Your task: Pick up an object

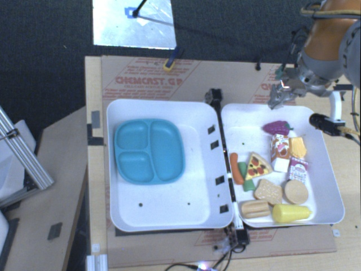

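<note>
You see a blue divided plate (149,151) in the white left bin (121,219). Along the white right bin's (333,199) front edge lie a yellow corn cob (291,212) and tan bun (255,209); a purple eggplant (276,127) sits near the back.

Blue compartmented tray (149,151) lies in the left white bin (163,109), well left of the gripper (278,99). Right white bin (248,123) is just below the gripper. Printed cardboard sheet (146,81) lies under both bins. Yellow clip (168,65) is at the sheet's far edge, left of the gripper. Shiny metal plate (134,16) is further up-left. Aluminium rail (20,151) is farthest left.
</note>
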Robot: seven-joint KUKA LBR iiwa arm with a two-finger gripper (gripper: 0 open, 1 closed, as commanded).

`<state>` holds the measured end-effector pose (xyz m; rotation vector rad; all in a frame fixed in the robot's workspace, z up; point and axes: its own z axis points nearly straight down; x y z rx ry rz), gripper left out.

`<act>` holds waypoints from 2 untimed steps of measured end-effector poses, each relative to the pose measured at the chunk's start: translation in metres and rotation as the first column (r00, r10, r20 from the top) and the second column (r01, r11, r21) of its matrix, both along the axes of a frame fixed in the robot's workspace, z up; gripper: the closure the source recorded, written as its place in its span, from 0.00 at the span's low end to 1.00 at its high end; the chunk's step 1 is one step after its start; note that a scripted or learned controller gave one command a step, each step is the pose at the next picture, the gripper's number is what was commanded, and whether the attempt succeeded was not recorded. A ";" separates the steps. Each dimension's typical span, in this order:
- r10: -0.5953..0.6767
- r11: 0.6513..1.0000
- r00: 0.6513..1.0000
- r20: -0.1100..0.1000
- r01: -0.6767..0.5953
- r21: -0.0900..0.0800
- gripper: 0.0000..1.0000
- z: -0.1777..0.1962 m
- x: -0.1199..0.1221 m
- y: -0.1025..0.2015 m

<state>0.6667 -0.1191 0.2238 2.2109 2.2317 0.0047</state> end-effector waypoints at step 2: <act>0.000 1.000 1.000 0.001 0.000 0.001 1.00 0.012 -0.013 0.112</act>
